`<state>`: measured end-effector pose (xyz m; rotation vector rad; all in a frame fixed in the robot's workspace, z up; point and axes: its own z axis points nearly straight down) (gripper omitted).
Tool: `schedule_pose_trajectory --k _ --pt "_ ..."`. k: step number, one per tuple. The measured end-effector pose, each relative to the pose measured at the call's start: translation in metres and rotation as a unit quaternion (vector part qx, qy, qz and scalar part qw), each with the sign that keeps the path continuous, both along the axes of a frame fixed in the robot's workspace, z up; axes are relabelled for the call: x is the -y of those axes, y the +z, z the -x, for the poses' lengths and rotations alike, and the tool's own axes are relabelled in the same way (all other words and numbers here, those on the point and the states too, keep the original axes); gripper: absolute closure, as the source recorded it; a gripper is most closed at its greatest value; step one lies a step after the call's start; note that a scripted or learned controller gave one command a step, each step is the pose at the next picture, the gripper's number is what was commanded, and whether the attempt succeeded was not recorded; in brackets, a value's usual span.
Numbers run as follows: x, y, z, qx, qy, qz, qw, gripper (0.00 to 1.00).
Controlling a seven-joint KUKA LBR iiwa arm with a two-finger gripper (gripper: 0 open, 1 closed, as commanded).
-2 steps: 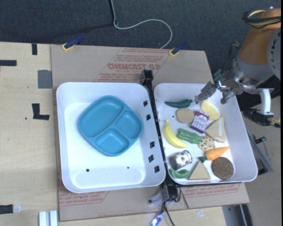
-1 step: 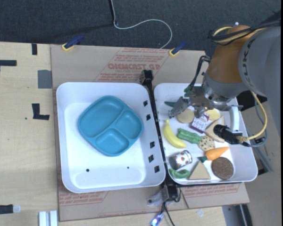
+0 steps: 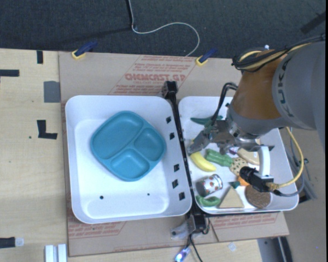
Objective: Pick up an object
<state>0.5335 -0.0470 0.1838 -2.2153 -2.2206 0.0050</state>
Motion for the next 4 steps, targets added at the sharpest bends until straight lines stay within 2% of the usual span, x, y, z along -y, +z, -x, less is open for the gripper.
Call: schedule_pose_trajectory --k 1,2,3,4 --pt "-0.018 0.000 0.053 -0.001 -0.001 -0.0001 1.0000 0.00" --pt "-0.018 0.009 0.051 0.000 0.000 -0.0001 1.0000 1.00" --pt "-0.018 0.009 0.051 0.000 0.000 -0.0002 1.0000 0.00" --pt "-0.019 0.018 0.051 -0.001 0.000 -0.0006 1.0000 1.00"
